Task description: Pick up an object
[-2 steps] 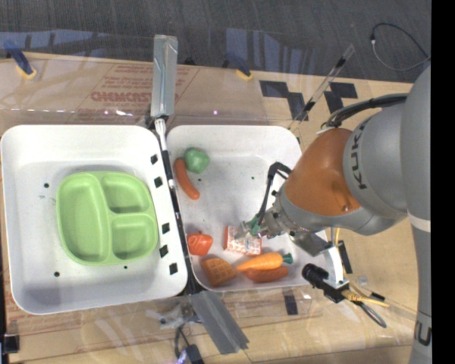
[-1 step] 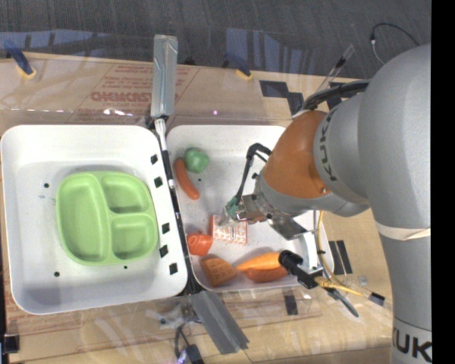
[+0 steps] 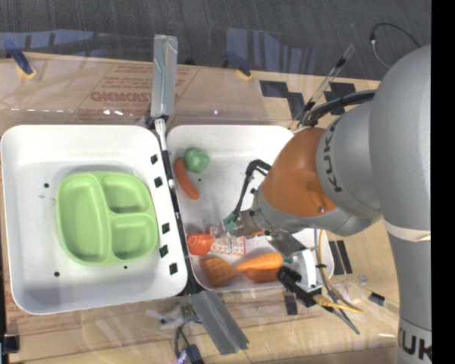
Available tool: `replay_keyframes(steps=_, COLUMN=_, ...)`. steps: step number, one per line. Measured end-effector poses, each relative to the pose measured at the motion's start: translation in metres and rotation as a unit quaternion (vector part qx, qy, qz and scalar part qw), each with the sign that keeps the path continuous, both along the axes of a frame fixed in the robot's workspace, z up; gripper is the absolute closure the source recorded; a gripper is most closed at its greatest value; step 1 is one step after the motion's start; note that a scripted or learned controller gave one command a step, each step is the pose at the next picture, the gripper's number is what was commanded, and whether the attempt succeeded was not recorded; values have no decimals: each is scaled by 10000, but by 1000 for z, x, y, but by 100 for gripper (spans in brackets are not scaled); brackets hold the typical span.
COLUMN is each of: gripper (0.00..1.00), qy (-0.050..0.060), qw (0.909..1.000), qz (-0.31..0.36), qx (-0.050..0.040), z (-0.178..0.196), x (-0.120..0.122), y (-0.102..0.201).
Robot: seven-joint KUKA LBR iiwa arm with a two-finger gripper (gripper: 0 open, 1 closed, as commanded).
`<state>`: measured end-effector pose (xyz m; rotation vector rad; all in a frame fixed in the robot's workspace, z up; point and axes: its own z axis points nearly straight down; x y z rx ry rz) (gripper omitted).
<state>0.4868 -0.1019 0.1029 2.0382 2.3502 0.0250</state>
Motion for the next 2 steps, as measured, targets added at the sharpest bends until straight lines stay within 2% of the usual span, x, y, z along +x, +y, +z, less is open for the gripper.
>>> replay_keyframes(steps=1, gripper=0, qy=169, qw=9995, qz=281, qx=35, z=89, x=56, y=26)
replay_keyframes(steps=2, gripper=100, qy=181, qw=9993, qz=314, qx=34, z=98, x=57, y=26)
